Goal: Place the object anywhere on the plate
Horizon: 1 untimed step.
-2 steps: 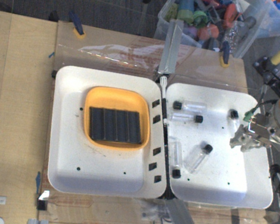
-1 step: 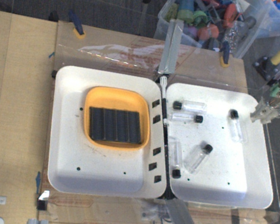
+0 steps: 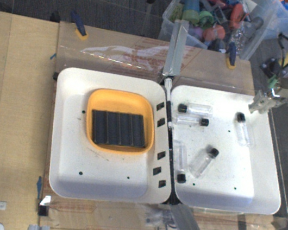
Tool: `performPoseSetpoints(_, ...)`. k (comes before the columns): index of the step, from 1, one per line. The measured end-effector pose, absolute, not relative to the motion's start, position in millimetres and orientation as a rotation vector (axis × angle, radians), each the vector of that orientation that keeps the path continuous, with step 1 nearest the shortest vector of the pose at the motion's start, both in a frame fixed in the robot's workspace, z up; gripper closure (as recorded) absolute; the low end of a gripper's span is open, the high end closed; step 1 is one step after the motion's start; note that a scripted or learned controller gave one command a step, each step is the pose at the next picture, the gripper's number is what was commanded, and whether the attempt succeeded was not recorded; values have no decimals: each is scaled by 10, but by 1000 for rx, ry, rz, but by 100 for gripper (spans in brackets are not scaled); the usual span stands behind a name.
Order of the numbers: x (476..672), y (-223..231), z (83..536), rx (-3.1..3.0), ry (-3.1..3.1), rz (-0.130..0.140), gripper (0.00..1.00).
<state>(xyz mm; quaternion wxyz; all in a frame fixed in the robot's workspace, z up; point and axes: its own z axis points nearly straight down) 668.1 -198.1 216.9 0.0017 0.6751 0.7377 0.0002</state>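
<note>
Camera view: orange plate (image 3: 124,101) w/ dark ribbed block (image 3: 118,129) sits mid left bin (image 3: 62,169). Clear vials w/ black caps lie in right bin (image 3: 263,188): two near top-left corner (image 3: 193,109), one by top-right corner (image 3: 242,129), one mid-bin (image 3: 204,160), one at left edge (image 3: 180,162). Gripper (image 3: 260,102) hangs over right bin's top-right corner; grip state: cannot tell.

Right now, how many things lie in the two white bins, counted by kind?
Clear vials with black caps: 5, all in the right bin
Orange plate: 1, in the left bin
Black ribbed block: 1, on the plate
Total: 7
</note>
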Motion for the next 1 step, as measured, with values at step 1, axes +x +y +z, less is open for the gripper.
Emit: performPoseSetpoints(1,6686,-1996,2563,2004,2412,2,100)
